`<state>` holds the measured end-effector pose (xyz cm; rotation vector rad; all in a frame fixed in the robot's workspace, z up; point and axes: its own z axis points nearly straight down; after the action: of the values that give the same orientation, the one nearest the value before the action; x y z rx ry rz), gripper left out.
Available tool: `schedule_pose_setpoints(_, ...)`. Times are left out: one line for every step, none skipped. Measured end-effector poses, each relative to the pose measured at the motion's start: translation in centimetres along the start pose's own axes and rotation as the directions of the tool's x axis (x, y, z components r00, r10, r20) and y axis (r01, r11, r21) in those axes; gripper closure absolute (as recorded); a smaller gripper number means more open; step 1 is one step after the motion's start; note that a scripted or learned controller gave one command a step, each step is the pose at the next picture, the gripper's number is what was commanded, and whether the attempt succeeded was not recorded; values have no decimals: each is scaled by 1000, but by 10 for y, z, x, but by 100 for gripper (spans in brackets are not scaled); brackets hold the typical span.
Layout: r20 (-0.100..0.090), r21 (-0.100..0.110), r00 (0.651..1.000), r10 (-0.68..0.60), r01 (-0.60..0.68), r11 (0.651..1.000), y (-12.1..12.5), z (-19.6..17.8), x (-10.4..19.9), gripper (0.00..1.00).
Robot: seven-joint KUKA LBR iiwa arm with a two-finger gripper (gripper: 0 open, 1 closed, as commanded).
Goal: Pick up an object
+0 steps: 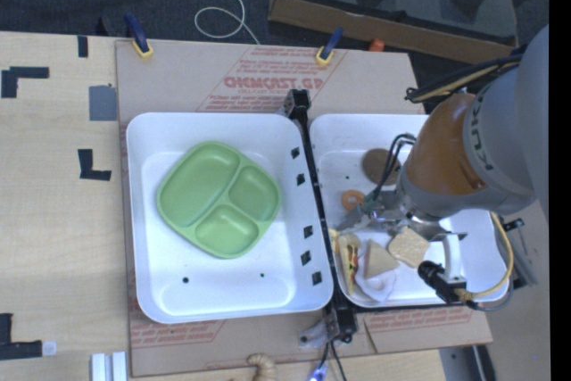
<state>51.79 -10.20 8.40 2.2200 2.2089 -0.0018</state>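
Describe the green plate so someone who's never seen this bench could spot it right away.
Two shallow white bins sit side by side on the bench; look in the left bin. Lying flat in its upper middle is the green plate, a rounded-square dish moulded into three compartments. It is the only object in that bin and far larger than the small food-like items in the right bin.

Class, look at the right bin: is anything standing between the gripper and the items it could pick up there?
Nothing visible blocks it. The gripper is already down in the right bin, right among the small items: an orange piece, a brown round object and a tan wedge. The arm's own wrist hides part of the pile.
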Motion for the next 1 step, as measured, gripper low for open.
schedule_pose_setpoints(-7, 9, 1000, -5, 5, 1000, 72, 2, 3, 0)
